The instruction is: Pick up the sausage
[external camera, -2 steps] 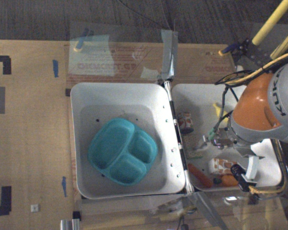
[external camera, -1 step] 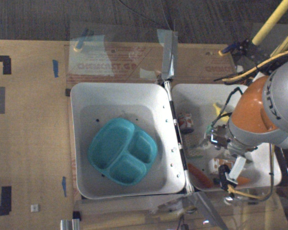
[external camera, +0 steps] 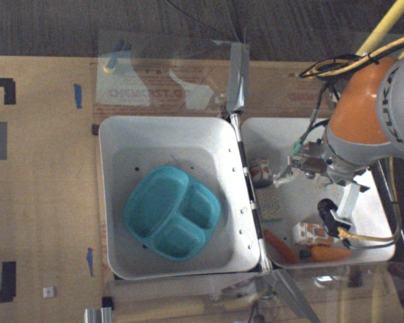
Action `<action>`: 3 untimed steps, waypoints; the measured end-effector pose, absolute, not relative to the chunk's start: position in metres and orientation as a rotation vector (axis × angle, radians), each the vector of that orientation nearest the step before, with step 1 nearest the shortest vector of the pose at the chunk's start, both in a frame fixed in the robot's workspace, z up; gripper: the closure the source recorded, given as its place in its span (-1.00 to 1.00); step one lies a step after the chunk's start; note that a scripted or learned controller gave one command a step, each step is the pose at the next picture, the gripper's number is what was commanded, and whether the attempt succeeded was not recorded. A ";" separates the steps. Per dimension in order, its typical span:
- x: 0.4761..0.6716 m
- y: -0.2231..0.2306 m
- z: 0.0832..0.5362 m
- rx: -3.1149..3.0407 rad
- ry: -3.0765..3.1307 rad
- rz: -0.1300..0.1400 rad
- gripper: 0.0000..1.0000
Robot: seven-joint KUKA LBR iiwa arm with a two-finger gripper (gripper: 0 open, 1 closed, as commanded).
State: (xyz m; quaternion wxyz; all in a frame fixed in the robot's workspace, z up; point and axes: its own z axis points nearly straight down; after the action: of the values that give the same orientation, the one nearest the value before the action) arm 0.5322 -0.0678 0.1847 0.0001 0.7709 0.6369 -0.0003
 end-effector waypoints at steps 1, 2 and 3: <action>0.502 0.024 0.184 2.224 2.223 -0.003 -1.00; 0.505 0.062 0.184 2.373 2.059 -0.002 -1.00; 0.479 -0.012 0.185 2.364 2.072 -0.001 -1.00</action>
State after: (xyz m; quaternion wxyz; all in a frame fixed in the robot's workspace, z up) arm 0.4790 -0.0121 0.1848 -0.0009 0.7521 0.6591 -0.0004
